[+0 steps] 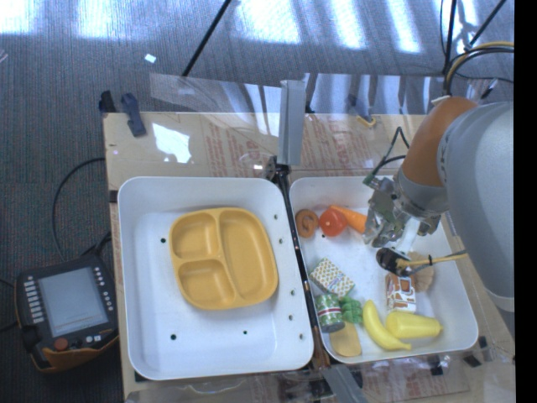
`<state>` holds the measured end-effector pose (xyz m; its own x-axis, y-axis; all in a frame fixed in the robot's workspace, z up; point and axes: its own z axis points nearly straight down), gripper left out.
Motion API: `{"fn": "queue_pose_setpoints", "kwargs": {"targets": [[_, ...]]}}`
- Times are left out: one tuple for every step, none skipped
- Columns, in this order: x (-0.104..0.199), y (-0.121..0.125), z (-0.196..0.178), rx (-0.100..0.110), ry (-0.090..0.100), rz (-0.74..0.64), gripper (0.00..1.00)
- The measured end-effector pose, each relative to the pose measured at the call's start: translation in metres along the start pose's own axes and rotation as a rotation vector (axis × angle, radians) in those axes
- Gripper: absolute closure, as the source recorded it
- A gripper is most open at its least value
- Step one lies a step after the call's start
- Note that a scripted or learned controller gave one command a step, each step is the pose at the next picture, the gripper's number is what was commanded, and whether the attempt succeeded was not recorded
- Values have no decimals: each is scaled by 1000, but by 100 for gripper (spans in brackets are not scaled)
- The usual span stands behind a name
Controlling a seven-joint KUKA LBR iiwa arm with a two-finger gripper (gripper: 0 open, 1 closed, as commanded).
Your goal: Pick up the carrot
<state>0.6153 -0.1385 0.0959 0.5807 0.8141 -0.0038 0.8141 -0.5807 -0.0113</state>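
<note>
Toward the far side of the right bin (466,309), the carrot (353,218) lies against a red tomato-like piece (333,222), with a doughnut (307,222) just beyond. The gripper (386,225) hangs just beside the carrot's tip; whether it is parted or closed I cannot tell. Closing from here could nudge the carrot sideways or catch the red piece instead.

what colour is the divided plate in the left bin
Yellow-orange divided plate, seen in the camera view.

A yellow divided plate (223,257) sits in the left bin (134,309). In the right bin (460,296), the gripper (383,232) hangs just beside the carrot (350,217), above a spoon (411,261) and a banana (379,327).
</note>
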Motion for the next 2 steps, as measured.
{"fn": "queue_pose_setpoints", "kwargs": {"targets": [[1, -1, 0, 1, 0, -1, 0], [1, -1, -9, 5, -2, -7, 100]]}}
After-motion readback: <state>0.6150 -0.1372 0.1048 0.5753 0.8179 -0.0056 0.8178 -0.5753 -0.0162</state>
